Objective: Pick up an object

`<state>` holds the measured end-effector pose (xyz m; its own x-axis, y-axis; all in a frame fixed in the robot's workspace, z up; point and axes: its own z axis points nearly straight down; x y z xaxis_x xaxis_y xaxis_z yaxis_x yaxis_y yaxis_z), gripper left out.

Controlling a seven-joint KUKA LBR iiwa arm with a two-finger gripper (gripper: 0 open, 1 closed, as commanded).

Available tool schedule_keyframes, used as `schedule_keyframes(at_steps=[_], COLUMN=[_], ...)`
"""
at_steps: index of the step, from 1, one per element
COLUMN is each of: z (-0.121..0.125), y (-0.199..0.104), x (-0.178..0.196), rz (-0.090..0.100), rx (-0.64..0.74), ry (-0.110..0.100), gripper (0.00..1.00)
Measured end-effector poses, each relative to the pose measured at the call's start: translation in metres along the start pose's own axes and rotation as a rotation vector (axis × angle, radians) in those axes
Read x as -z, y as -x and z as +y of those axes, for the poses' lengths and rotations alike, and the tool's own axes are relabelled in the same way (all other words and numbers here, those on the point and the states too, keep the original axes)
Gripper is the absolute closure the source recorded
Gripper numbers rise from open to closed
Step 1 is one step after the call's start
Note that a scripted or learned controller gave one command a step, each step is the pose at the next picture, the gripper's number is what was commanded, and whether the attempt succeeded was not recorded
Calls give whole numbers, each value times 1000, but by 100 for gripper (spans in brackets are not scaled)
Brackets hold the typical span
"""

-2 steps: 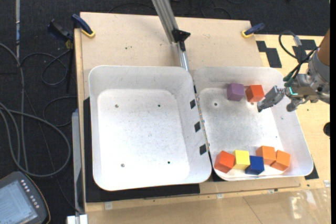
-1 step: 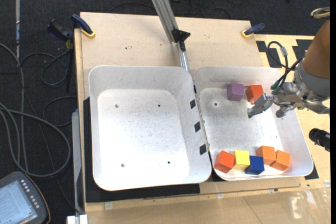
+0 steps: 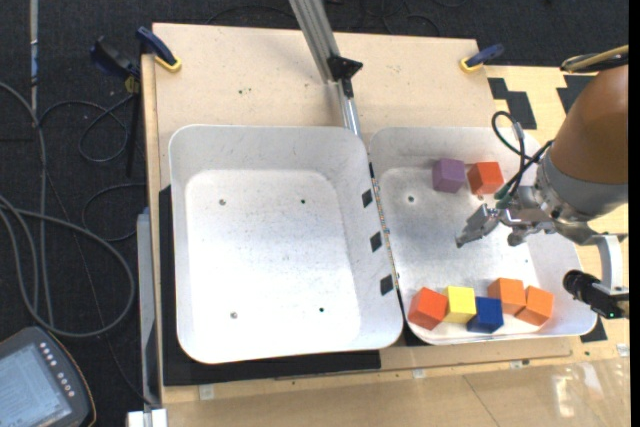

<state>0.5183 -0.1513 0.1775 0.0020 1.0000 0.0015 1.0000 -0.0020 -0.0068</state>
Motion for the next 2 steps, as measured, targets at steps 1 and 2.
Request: schedule_keyframes(at_steps=[1, 2], z=[3, 5], y=[1, 1], x=[-44, -31], rz=[-1, -2], rx=[1, 1], ry=[2, 9], gripper=[0, 100])
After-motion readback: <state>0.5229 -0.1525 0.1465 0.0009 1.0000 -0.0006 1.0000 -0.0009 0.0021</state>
